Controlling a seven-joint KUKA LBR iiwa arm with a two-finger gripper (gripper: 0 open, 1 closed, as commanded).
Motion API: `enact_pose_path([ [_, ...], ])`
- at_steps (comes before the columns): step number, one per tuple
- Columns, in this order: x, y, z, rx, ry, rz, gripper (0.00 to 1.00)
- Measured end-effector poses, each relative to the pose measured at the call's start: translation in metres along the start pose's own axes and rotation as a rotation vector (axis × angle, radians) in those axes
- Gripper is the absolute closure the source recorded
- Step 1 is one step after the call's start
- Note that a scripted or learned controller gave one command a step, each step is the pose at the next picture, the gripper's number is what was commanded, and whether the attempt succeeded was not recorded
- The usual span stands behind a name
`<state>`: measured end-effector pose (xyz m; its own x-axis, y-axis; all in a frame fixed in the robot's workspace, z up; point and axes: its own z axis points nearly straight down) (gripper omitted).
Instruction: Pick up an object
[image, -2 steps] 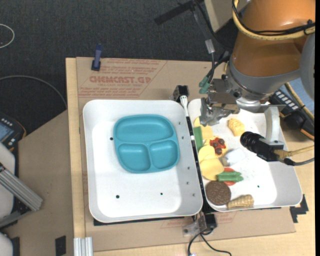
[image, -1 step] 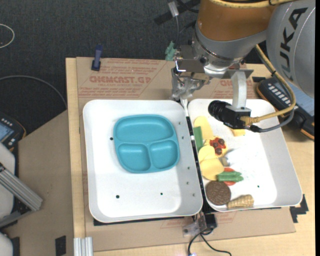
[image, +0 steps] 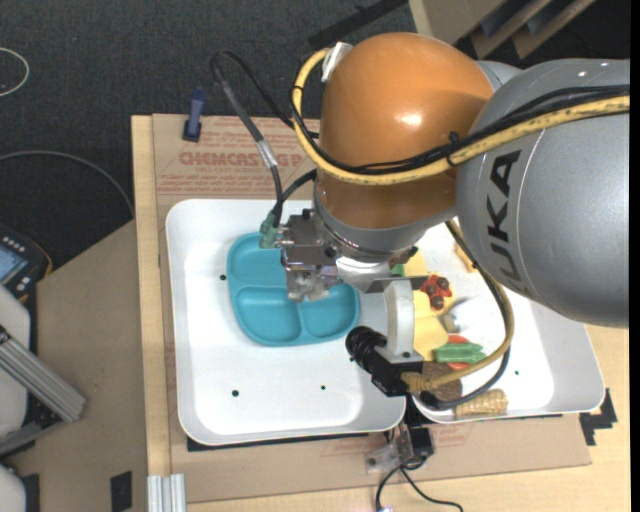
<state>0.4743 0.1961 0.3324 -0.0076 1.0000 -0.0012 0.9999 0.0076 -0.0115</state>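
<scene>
Bright, even light falls from above; my orange band (image: 400, 110) carries a white glare spot. The white bin (image: 200, 330) looks nearly washed out, shadows beneath me stay soft, focus mostly sharp

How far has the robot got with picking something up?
Nothing looks lifted yet. The gripper is down over the blue divided plate, which lies flat in the left bin. The arm hides whether it has a grip. The toys piled in the right bin lie untouched. Grasping and lifting remain.
</scene>
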Motion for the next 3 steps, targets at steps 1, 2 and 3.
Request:
enact_pose_path([
  [1, 0.006, 0.046, -0.074, -0.022, 0.005, 0.006, 1.00],
  [2, -0.090, 0.091, -0.013, -0.005, -0.003, 0.019, 1.00],
  [3, -0.021, 0.076, 0.234, -0.016, 0.005, 0.007, 1.00],
])
